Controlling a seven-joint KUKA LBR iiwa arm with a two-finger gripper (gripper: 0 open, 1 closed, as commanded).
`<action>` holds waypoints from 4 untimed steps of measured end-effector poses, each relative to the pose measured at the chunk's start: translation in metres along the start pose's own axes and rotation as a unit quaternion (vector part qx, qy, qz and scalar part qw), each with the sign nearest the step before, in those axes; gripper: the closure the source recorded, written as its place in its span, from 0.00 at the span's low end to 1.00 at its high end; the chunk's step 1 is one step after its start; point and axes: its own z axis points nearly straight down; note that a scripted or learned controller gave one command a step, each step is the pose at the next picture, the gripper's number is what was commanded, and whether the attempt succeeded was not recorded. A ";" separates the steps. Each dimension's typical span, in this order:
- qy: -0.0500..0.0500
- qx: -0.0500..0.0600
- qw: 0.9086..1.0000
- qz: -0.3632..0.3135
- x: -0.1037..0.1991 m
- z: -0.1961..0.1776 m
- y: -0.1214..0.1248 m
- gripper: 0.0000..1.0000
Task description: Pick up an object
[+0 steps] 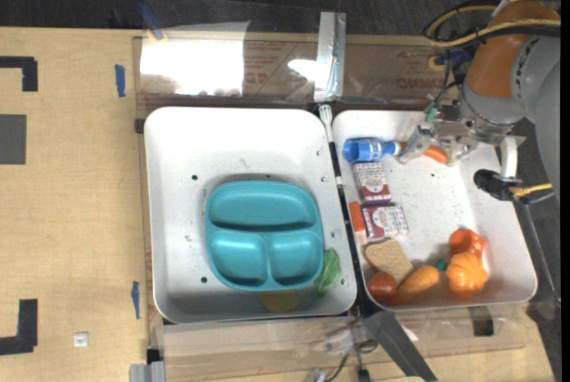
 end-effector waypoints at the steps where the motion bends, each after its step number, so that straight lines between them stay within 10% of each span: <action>1: -0.001 -0.012 0.986 0.165 0.063 -0.002 -0.001 0.00; 2: 0.002 -0.015 0.999 0.040 0.026 -0.050 -0.033 0.00; 3: 0.002 -0.016 1.000 0.027 -0.010 -0.003 0.009 0.00; 4: 0.008 -0.016 1.000 0.018 -0.027 -0.002 -0.028 0.00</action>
